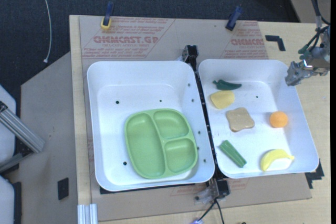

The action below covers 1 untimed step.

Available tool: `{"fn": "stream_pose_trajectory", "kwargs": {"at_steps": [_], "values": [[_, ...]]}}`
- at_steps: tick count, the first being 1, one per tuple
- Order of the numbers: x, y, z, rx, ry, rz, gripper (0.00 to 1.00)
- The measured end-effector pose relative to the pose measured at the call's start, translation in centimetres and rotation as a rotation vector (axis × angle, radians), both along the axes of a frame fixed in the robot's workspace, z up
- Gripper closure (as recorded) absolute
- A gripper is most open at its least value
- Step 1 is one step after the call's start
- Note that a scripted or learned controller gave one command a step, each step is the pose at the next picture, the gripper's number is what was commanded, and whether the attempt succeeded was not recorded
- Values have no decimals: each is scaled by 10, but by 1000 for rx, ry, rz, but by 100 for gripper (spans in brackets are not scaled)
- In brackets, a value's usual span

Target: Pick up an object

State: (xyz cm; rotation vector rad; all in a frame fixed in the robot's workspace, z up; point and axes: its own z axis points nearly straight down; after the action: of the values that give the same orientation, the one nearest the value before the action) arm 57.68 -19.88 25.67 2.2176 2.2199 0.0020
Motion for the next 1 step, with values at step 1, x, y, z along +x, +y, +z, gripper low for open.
{"fn": "stream_pose_trajectory", "kwargs": {"at_steps": [1], "values": [[10,57,5,3,2,6,100]]}}
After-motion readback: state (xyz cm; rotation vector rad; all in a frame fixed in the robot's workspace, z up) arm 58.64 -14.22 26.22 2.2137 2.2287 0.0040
